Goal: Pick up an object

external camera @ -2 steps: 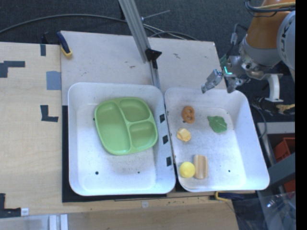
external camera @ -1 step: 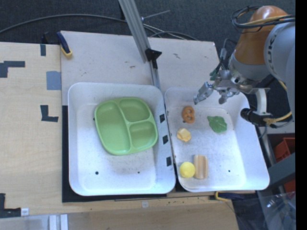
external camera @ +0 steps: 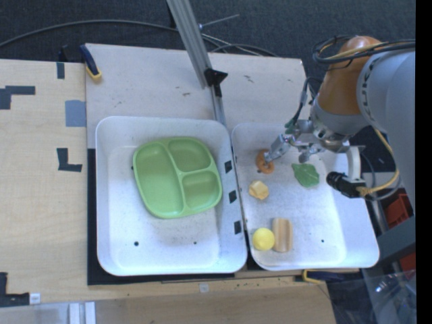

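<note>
Orange object (external camera: 264, 162) lies in the upper left part of the right bin (external camera: 351, 248), right of frame centre, and looks like the target. One finger of the gripper (external camera: 289, 148) reaches down beside it, the other stands toward the green leafy piece (external camera: 306, 175); the jaws are spread, with nothing between them. By my reading this is the approach step, before any grasp. Next the fingers need to straddle the orange object, then close. Below lie a yellow chunk (external camera: 258, 191), yellow ball (external camera: 263, 239) and tan block (external camera: 281, 235); a green tray (external camera: 177, 176) sits in the left bin (external camera: 108, 201).
</note>
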